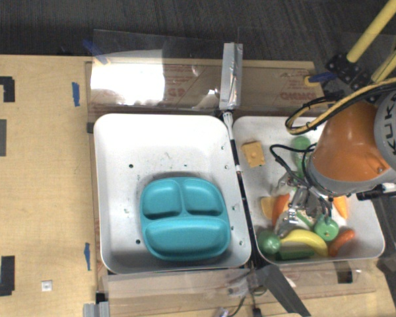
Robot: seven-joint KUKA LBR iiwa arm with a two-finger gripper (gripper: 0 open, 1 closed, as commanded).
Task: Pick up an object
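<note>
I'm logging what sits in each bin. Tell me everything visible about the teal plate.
The teal plate is a rounded-rectangle divided tray with three compartments: two smaller ones on the far side and one wide one nearer the camera. It looks like smooth matte plastic, and nothing lies in its compartments. It lies flat and right side up on the floor of the left bin, toward the near wall, its edge close to that wall. Nothing else touches it.

I see a tan wooden bench (33, 197) spanning the frame, bearing two shallow white plastic bins side by side: the left bin (112, 144) at centre, the right bin (270, 127) at lower right. Blue tape pieces (75, 93) mark the bench's left part.
</note>
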